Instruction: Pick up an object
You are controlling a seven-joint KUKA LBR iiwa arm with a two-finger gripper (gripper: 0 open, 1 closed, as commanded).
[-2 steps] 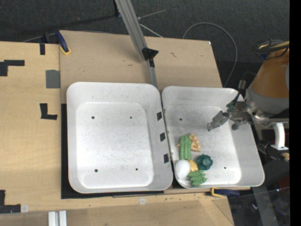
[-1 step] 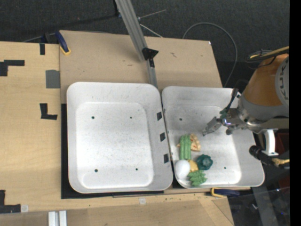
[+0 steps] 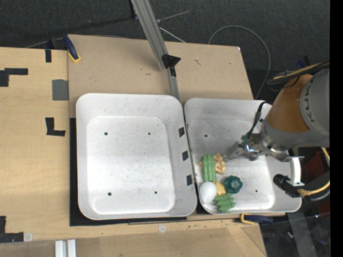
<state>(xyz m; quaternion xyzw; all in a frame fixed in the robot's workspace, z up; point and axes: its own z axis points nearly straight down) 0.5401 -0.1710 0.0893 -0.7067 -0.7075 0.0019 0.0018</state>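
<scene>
Several small objects lie clustered at the front left of the right bin (image 3: 252, 114). Among them are a long light green piece (image 3: 207, 168), a tan crumpled piece (image 3: 218, 161), a white egg shape (image 3: 208, 189), a dark teal round piece (image 3: 233, 184) and a bright green lumpy piece (image 3: 225, 201). My gripper (image 3: 231, 153) reaches in low from the right, its tip just right of the tan piece and above the teal one. I see nothing held in it.
The left bin (image 3: 128, 154) sits beside the right one, their rims meeting in the middle. A grey metal pole (image 3: 153, 28) slants in from the top to the bins' junction. The arm's orange band (image 3: 289, 108) hangs over the right bin's right edge.
</scene>
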